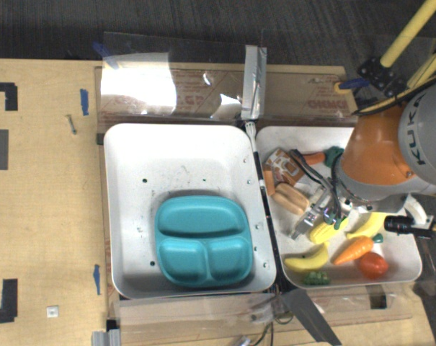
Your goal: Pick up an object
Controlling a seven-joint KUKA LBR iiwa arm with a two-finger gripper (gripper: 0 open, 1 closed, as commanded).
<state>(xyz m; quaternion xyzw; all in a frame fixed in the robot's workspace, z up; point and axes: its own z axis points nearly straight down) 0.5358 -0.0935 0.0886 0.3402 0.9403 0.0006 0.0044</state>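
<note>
the arm is reaching into the right bin (412,265), and its tool (313,218) is hanging low over the toy food piled there. whether the tool is wide or narrow, i cannot tell, since clutter is blurring its tip.

taking the tool as landmark: a tan bread roll (291,199) is lying just to its upper left, a small yellow piece (323,231) is sitting right under its tip, a banana (308,259) is lying below it, a carrot (353,249) and a red tomato (372,264) are lying to its lower right. the teal divided tray (202,241) is resting well to its left, in the left bin (131,164).

nothing is visibly clamped yet. the risk is crowding: with pieces touching each other, a closing tool could be pinching two edges at once, or nudging the rounded yellow piece sideways and closing on air.
</note>
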